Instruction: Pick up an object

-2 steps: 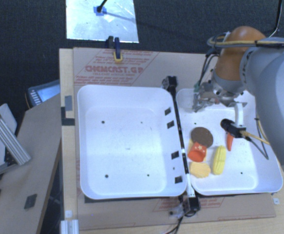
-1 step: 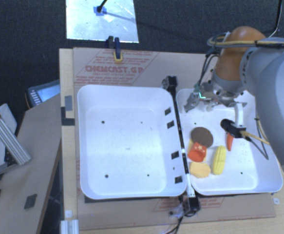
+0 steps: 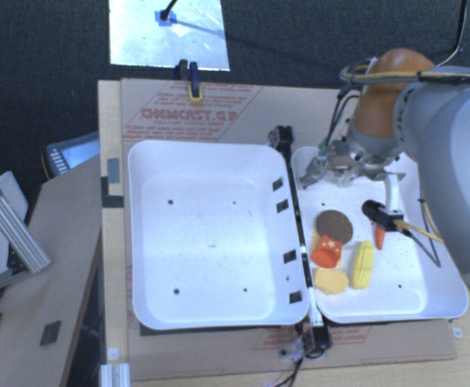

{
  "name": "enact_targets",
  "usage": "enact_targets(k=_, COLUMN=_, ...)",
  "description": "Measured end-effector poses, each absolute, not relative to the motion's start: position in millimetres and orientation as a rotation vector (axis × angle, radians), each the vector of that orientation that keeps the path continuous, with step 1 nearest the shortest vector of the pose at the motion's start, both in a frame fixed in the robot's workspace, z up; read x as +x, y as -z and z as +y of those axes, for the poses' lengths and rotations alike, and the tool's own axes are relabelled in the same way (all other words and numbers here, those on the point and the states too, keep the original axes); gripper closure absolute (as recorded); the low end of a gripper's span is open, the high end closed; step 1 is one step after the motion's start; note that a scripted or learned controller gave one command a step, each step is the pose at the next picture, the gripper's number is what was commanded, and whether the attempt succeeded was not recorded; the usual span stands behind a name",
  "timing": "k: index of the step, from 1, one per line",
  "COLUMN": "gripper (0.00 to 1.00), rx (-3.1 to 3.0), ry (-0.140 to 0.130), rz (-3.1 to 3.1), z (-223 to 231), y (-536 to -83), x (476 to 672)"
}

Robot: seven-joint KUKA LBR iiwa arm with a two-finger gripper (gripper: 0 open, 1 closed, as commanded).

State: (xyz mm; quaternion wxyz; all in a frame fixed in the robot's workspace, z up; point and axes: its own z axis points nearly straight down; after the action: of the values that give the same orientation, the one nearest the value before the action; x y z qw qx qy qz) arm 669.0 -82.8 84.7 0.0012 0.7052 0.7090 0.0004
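Note:
My gripper (image 3: pixel 315 171) hangs over the back left corner of the right bin (image 3: pixel 436 297), close to its rim, with nothing visibly held in it. Several toy foods lie in a cluster in front of it, apart from it. A brown round disc (image 3: pixel 334 225) is the nearest. Just in front of the disc sits a red-orange piece (image 3: pixel 326 251), then a yellow lump (image 3: pixel 331 280). A yellow corn cob (image 3: pixel 363 264) lies to their right. A small orange carrot-like piece (image 3: pixel 379 237) shows beside the corn's far end.
The left bin (image 3: pixel 210 232) stands next to the right one, with black clips (image 3: pixel 288 208) along the shared edge. The grey arm with its orange band (image 3: pixel 384 95) overhangs the right bin's back right part. Cardboard (image 3: pixel 194 111) lies under both bins.

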Motion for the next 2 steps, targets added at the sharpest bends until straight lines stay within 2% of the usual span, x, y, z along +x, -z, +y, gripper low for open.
enact_targets(k=1, gripper=1.0, rx=2.21, ry=-0.005, rz=2.226, z=-82.9, y=-96.7, x=670.3)
enact_targets(k=2, gripper=0.0, rx=2.21, ry=-0.004, rz=2.226, z=-82.9, y=-96.2, x=670.1)
